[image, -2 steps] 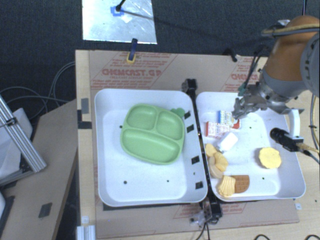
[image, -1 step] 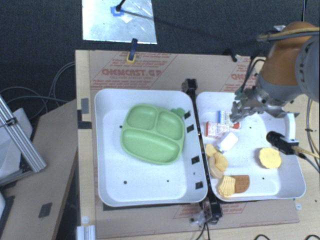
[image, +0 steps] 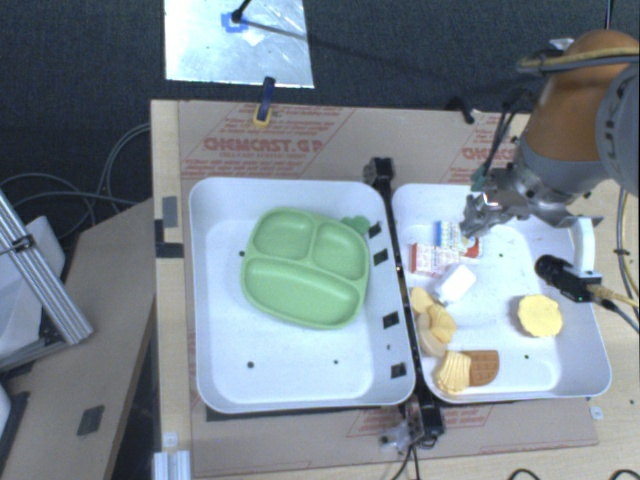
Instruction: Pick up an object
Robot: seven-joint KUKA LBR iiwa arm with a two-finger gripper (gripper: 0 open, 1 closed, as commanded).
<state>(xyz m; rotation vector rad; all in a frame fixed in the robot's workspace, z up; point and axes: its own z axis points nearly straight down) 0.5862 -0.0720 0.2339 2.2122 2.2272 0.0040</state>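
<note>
Gripper [image: 477, 216] low over the back of the right bin [image: 565, 368], just beside a red-and-white packet [image: 432, 258]. Jaws: open or closed, not readable from this angle. White block [image: 457, 284] touches the packet's near edge. Yellow slices [image: 433, 325] lie along that bin's left wall, with a waffle [image: 454, 372] and brown toast [image: 484, 366] at the front. Yellow disc [image: 540, 316] sits apart. Left bin [image: 260, 360] holds a green divided plate [image: 305, 268].

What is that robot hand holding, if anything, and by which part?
It cannot be told. The hand is close beside a red-and-white packet in the right bin, but no hold on it is visible.
</note>
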